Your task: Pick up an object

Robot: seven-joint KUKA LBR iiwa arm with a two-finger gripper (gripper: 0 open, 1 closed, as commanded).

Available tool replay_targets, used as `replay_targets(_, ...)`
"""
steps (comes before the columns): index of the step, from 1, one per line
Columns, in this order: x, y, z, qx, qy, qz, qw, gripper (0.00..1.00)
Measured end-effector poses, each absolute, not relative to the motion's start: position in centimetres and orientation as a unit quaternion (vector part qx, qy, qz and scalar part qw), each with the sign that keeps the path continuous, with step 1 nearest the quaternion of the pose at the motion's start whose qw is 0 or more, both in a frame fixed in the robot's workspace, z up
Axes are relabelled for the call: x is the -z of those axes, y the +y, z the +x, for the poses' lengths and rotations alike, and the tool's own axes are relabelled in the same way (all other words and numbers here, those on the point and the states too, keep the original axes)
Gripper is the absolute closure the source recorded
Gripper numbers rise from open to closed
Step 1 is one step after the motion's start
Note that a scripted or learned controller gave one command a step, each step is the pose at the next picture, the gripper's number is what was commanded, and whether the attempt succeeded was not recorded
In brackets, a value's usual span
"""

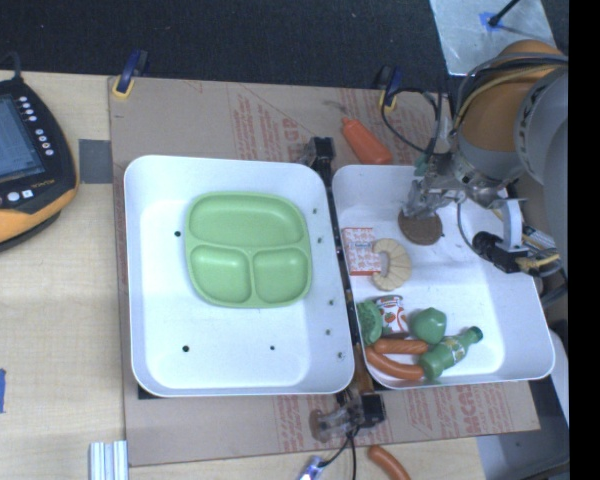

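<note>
The arm (525,118) has a grey body with an orange band above the wrist, and black cables (410,118) run beside it.

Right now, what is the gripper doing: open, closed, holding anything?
Gripper: cannot be told. It sits low in the right bin, right beside a brown round object; no grasp is visible.
</note>
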State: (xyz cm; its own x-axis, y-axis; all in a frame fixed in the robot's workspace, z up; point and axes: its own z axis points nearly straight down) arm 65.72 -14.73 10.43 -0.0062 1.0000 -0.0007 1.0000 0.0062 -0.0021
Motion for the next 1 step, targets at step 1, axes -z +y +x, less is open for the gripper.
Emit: replay_targets(1,-10.42,-14.73,65.71,-0.0011,-0.709,-0.705,0.001,0.0)
